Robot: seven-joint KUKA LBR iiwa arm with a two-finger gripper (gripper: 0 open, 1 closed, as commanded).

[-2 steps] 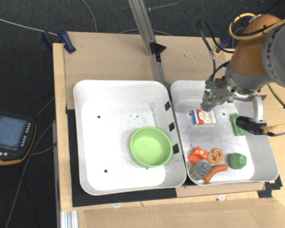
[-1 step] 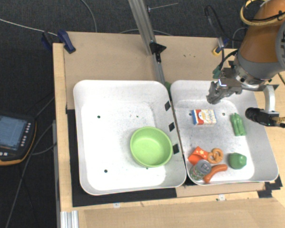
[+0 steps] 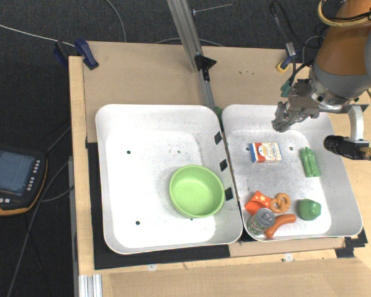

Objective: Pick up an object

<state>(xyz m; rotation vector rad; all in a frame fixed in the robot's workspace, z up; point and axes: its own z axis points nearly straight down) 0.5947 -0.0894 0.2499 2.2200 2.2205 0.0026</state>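
Now hand (image 3: 283,124) above right bin (image 3: 340,166) | carton (image 3: 264,152) just below-left

End effector (image 3: 284,121) above right bin (image 3: 340,166), green bowl (image 3: 196,191)

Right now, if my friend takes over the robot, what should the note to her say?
Gripper: above the back of the right bin, nothing seen between its fingers; open or shut cannot be told.
Right bin: small carton closest to the gripper, green ridged piece toward the right side, and a front pile of orange toy, pretzel, green round toy, sausage and round tin.
Left bin: green bowl.
Done: nothing picked up.
Left: grasp one object and lift it, maybe the carton.
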